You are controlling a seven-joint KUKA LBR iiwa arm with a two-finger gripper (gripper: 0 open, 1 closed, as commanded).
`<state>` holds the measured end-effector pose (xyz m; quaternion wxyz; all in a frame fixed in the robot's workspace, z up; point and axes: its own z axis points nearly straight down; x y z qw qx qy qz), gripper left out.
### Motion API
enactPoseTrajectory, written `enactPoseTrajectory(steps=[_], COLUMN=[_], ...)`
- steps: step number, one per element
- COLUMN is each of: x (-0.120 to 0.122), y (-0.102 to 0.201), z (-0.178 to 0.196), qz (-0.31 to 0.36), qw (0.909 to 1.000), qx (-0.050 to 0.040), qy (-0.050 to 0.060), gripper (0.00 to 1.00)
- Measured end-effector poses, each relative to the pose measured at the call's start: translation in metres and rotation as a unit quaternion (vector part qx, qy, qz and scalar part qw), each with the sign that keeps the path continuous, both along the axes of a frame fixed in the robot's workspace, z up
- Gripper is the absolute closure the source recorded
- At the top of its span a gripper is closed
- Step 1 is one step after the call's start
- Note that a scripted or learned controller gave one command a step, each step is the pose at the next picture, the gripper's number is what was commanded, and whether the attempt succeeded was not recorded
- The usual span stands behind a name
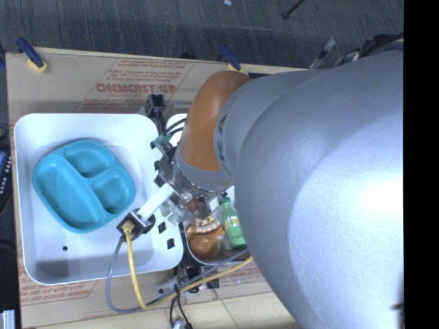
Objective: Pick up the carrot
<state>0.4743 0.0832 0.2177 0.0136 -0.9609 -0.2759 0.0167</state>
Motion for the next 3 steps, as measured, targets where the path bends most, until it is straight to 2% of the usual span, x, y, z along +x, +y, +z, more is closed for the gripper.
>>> enactPoseTrajectory(steps=[1,2,3], x=[0.001,0.001,0.037], y=[-0.04,-0.04,-0.145], z=[-0.025,-0.025,-0.026], qz=[0.314,0.315,0.322], qw=[0.9492,0.9491,0.9464], qx=[-0.0002,-0.0004,-0.0006], qy=[-0.017,-0.017,-0.018], gripper=[1.0,0.0,0.0])
